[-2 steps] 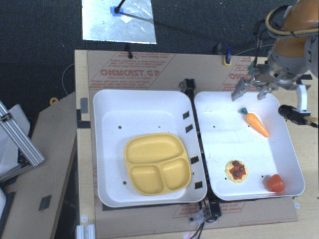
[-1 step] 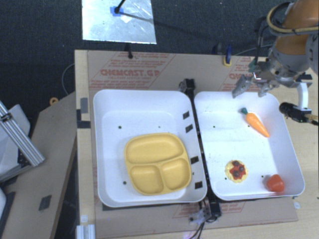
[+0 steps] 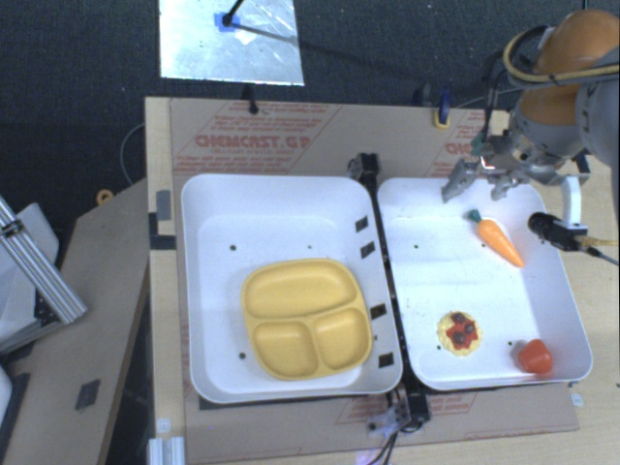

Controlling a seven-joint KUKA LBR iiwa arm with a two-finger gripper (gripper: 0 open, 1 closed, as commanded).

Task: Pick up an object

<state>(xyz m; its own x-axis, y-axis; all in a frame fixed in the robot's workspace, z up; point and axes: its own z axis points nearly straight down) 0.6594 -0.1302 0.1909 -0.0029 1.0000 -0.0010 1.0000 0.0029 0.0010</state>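
Landmark: the carrot [image 3: 501, 241], lying on the floor of the right bin [image 3: 426, 289], orange body slanting toward the near right, green top at its upper-left end.
Gripper: the gripper [image 3: 479, 184] hangs just up and left of the carrot's green top, over the far part of the right bin. Its two grey fingers stand spread apart, one to each side, with nothing between them.
Arm: the wrist and orange band rise up and right of the carrot, reaching in from the right.
Candidate object: the carrot is the nearest thing to the gripper, so it is judged the likely target; it sits untouched on the bin floor.
Other objects: a small round tart-like toy [image 3: 460, 332] with red dots lies well below and left of the carrot; a red tomato-like toy [image 3: 534, 356] lies well below it, close to the bin's near right corner.
Left bin: a yellow divided plate [image 3: 305, 316] rests far left of the carrot, in the left bin [image 3: 223, 221].
Risk 1: the gripper is offset toward the leafy end; a straight descent would probably close on the thin tip or on bare floor and miss.
Risk 2: the carrot is tapered and round, so a pinch off its thick middle may squeeze it out sideways.
Risk 3: the carrot lies on a slant; fingers not turned across its axis may only push it along.
Risk 4: the bin's far wall is close to the gripper, and a finger could catch it.
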